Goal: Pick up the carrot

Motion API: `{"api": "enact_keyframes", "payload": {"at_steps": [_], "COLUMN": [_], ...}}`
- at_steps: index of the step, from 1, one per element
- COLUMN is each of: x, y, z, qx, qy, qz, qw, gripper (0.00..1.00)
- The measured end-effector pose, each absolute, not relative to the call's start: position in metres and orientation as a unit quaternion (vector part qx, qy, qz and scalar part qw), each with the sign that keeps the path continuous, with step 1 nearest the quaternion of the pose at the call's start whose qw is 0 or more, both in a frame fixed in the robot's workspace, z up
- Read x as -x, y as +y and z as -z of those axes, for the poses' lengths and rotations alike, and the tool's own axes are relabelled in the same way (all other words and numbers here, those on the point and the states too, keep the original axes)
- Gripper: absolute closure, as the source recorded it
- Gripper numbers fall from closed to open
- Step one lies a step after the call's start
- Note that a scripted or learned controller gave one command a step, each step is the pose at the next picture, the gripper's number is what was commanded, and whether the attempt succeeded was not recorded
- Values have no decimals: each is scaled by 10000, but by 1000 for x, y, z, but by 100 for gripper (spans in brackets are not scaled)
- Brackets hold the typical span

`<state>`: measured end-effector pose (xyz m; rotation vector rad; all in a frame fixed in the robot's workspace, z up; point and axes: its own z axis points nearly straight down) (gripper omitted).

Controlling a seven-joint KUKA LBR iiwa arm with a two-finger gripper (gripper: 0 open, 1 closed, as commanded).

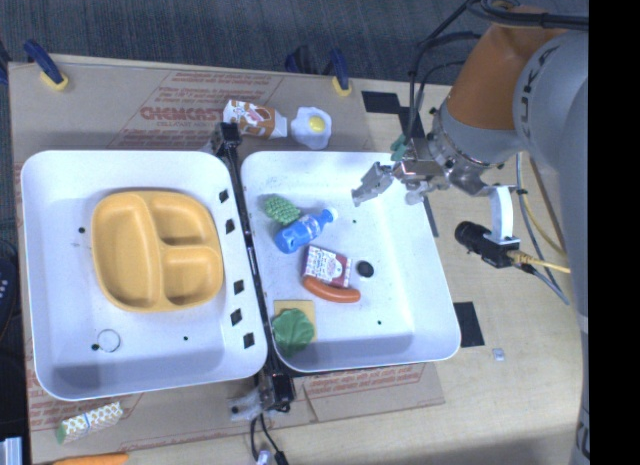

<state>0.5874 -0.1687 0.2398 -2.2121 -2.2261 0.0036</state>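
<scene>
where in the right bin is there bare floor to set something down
In the right bin, bare floor runs along the right side, from under the gripper to the near right corner, past the small black disc. The left half is crowded: green item, blue bottle, red packet, carrot and leafy green.

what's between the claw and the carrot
In the camera view, mostly bare white bin floor separates the claw from the carrot. The red packet sits just above the carrot, near that line.
</scene>
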Motion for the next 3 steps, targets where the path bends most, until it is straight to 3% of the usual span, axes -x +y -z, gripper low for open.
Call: {"api": "enact_keyframes", "payload": {"at_steps": [1, 2, 3], "x": [-499, -488, -480], "y": [-127, -94, -94], "z": [-129, -92, -91], "qx": [7279, 7651, 8242], "qy": [-6857, -6439, -5663], "qz": [-18, -10, -12], "qw": [35, 23, 36], "gripper": [0, 0, 0]}}
